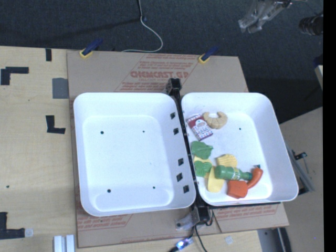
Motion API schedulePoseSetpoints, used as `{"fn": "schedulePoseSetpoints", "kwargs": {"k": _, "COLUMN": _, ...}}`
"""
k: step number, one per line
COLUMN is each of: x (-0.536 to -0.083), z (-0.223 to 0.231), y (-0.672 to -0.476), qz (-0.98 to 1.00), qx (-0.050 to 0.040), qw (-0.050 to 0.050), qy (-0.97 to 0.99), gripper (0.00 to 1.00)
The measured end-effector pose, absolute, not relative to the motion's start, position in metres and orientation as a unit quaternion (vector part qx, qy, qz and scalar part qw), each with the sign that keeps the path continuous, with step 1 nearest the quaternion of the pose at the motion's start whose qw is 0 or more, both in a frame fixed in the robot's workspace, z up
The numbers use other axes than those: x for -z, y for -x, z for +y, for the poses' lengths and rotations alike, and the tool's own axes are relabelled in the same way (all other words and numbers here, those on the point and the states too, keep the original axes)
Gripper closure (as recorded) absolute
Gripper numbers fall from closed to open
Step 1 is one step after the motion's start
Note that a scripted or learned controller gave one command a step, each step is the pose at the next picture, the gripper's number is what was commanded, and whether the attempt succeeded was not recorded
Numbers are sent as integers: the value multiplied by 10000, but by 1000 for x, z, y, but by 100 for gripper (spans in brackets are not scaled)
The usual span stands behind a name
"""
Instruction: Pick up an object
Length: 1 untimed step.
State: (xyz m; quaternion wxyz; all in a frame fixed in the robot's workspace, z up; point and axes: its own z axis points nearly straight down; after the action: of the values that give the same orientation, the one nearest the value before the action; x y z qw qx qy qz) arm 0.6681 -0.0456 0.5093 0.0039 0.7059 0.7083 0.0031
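The gripper hangs high at the top right corner of the camera view, over dark floor and well apart from both bins, its pale fingers angled down and to the left; they are blurred, and whether the jaws stand open or closed cannot be told. Nothing shows between them. The objects lie in the right bin, crowded against its left wall and near corner: a red-and-white packet touching a tan pretzel-like piece toward the far side, then a green leaf below them, and a tight cluster nearer the camera made up of a yellow corn piece, a yellow block, a green bottle lying on its side across them, an orange block and a red pepper at the cluster's right end. The right half of that bin's floor is bare white, leaving open room between the pile and the right wall. The left bin sits edge to edge with it, black clips lining the shared rim. Both rest on a cardboard sheet on the wooden bench.
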Motion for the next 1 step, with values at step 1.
{"fn": "schedulePoseSetpoints", "kwargs": {"k": 1, "x": -537, "z": -58, "y": -668, "qz": 7072, "qx": -4, "qw": 18, "qy": -7070, "gripper": 100}}
